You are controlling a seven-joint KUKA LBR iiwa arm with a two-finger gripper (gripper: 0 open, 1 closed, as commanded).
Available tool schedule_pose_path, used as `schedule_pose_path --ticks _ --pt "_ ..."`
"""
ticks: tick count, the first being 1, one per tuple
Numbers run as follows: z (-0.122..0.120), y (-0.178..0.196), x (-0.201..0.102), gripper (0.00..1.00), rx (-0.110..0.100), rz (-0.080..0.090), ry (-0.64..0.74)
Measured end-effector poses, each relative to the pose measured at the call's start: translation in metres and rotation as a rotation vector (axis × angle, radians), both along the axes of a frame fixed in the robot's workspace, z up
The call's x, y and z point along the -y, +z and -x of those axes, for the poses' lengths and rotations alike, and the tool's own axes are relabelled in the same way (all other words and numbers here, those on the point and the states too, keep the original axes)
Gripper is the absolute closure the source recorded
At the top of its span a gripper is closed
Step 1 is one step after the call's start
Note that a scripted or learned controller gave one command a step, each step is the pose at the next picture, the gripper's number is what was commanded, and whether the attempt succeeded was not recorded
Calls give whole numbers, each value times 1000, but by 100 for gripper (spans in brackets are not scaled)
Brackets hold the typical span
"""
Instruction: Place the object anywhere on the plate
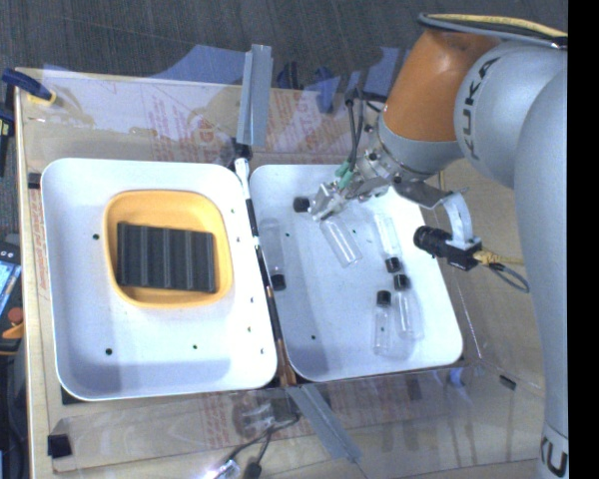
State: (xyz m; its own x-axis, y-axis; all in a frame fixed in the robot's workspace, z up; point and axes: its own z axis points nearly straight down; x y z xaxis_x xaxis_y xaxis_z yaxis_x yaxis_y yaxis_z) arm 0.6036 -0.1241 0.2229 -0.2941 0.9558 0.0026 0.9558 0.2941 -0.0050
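I count two white bins: a left bin [70, 347] and a right bin [319, 337]. One yellow plate [130, 213] holds one dark ridged block [168, 257]. About four clear black-capped vials [341, 242] lie scattered, toward three o'clock from the plate.

a yellow plate [165, 211] with rounded corners lies flat in the left bin, carrying a dark ribbed insert [168, 257] across its middle. several clear vials with black caps [391, 297] lie on their sides in the right bin, scattered toward its right half, well apart from the plate.
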Motion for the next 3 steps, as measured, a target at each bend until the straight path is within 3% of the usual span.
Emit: schedule_pose_path --ticks 1,2,3 --pt "-12 6 -42 100 3 1 215" --pt "-12 6 -41 0 4 1 214" --pt "-19 -5 -119 0 2 1 248"
